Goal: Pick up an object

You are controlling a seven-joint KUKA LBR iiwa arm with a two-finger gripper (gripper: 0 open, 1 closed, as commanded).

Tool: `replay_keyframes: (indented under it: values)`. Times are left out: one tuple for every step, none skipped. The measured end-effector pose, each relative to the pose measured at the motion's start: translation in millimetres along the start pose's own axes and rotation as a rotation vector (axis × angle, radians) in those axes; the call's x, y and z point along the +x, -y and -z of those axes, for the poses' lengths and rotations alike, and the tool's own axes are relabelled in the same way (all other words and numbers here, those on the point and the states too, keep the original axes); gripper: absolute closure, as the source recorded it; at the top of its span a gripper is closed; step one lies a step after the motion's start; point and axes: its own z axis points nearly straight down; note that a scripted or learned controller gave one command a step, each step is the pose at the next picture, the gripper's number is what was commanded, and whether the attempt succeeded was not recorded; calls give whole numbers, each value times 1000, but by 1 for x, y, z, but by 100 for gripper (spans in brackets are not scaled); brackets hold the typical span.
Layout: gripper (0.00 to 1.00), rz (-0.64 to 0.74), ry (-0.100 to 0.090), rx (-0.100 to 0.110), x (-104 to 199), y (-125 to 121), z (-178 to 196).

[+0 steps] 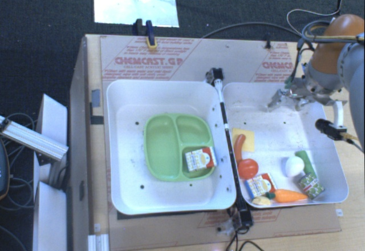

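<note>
Currently the claw point(290, 97) sits at the far edge of the right bin point(268, 124), spread open with nothing between its fingers. Candidate objects lie well apart from it, clustered at the near end: tomato point(247, 168), red pepper point(239, 142), white egg point(294, 165), carrot point(291, 195), small carton point(259, 185). Judgement: the egg has clearest room around it; descend centred, since crowded neighbours could block a finger. Left bin's green tray point(165, 150) is not needed.
</note>
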Motion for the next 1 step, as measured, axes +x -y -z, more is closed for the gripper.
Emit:
replay_keyframes:
  values:
    - [100, 3, 3, -7, 0, -2, 13]
